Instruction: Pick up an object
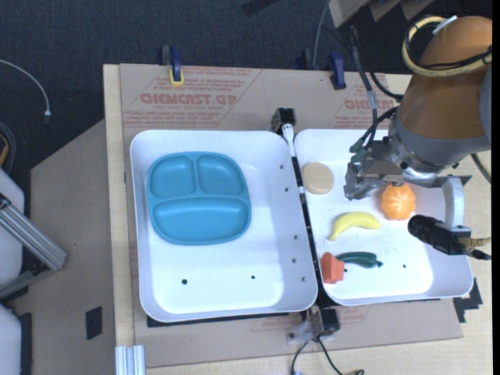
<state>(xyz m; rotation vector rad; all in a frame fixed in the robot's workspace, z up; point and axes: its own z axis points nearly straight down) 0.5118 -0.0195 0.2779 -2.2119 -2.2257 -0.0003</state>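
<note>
Right now the gripper (361,186) is hovering in the right bin (391,289) — just left of the orange (398,201), above the banana (354,224); jaw state can't be told. Beige disc (318,177) is sitting left of the orange — nothing gripped visibly.

Robotics laboratory test station. Evidence: brown board desk (234,92) printed with a maker's name and held by blue clamps (175,59); two shallow white plastic bins (156,233) side by side; loose black cables (324,22); aluminium framing rail (27,233); dark carpeted floor (70,30).
</note>
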